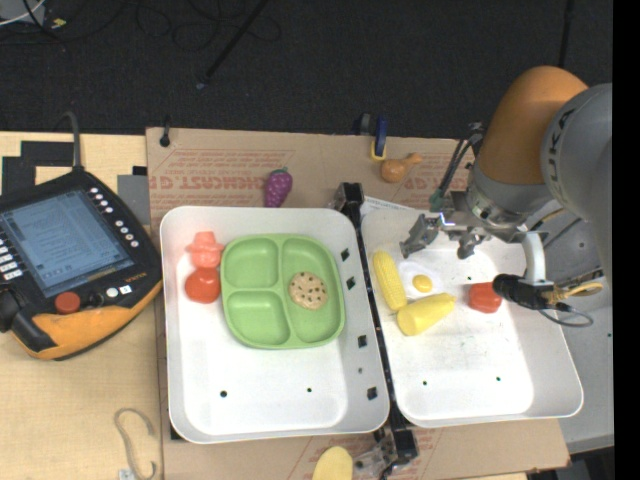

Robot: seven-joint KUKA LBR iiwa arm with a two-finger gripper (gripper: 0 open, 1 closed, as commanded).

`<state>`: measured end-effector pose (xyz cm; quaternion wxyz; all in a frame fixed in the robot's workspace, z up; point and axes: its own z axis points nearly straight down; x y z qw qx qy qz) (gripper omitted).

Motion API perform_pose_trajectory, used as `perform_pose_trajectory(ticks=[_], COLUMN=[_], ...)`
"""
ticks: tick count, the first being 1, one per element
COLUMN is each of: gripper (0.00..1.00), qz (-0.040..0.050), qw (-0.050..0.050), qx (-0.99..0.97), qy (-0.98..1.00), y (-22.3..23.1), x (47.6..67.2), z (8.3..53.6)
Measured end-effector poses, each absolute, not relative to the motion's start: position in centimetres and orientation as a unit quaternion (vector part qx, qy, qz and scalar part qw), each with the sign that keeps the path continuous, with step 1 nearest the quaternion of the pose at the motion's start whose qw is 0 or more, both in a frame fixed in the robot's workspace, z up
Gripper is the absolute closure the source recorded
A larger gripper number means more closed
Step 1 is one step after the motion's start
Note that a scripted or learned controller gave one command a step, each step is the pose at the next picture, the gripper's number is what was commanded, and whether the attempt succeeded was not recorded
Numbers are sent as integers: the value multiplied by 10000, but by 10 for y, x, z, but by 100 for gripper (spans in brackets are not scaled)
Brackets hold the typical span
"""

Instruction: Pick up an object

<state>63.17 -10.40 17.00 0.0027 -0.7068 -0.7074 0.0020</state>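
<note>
Two shallow white bins sit side by side on the bench: the left bin (200, 388) and the right bin (500, 393). Nearest in the right bin, a yellow wedge-shaped piece (425, 314) lies left of centre, with a small red piece (485, 297) to its right and well apart from it. Just beyond the wedge, a fried egg toy (421, 280) rests flat on the bin floor, and an ear of corn (389, 279) lies along the bin's left wall, just beside the egg. The gripper (443, 234) hangs above the far part of the right bin, beyond the egg and slightly to its right; its two fingers are spread apart with nothing between them, and no object touches them. In the left bin, a green three-compartment plate (250, 313) holds a cookie (308, 290) in its right compartment. A red piece (202, 286) and a pink piece (204, 249) stand just left of the plate, the pink one farther back. The grey arm enters from the right, its orange band (525, 118) above the wrist, angled down toward the far-right bin area.
</note>
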Motion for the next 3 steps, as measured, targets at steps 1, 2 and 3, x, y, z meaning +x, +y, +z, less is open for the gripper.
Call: perform_pose_trajectory(ticks=[1, 2, 3], gripper=[0, 0, 100], qz=[15, -8, -12], qw=[24, -5, -25], qx=[-7065, -7059, -7070], qy=[-7077, -7083, -7072], y=[-99, -95, -97], x=[632, 633, 634], z=[126, 88, 101])
